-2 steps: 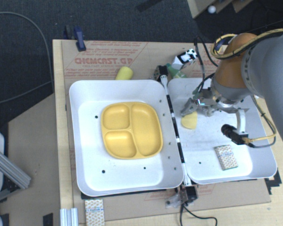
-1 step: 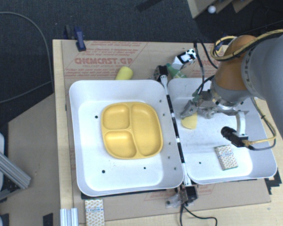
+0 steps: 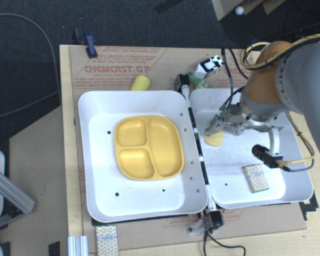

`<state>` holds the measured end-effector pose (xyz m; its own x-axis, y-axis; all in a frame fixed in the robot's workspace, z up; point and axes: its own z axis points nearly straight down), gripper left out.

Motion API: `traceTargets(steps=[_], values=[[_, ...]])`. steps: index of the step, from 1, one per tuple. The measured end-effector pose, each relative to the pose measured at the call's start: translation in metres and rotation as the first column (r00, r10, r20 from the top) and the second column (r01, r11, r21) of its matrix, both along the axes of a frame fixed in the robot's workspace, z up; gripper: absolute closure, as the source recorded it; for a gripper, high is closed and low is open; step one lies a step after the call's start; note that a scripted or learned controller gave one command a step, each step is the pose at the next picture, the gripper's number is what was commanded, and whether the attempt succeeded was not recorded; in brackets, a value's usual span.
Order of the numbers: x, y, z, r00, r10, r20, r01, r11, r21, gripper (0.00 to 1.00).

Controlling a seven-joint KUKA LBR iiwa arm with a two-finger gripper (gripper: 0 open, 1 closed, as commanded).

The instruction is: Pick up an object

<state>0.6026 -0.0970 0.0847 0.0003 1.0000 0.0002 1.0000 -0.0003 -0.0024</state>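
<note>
Here, gripper [image 3: 218, 126] low in the right bin [image 3: 293, 193], jaws spread, just over a pale yellow piece [image 3: 215, 138] lying hard against the bin's left wall; piece touching the fingertips, not visibly clamped. Further out, a patterned packet [image 3: 255, 177] near the front edge; a yellow divided plate [image 3: 148, 146] in the left bin [image 3: 93, 159]. Likely trouble: piece skidding along the wall, or fingers striking the rim on closing.

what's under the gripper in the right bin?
A pale yellow object lies on the right bin floor just below the gripper, near the bin's left wall. The gripper covers its upper edge, so contact cannot be judged. A patterned packet lies apart, nearer the front.
</note>
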Motion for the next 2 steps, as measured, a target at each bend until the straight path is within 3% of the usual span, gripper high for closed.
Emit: traceTargets(steps=[2], values=[[0.0034,0.0046,-0.0002,1.0,0.001,0.003,-0.001,1.0,0.0,0.0]])
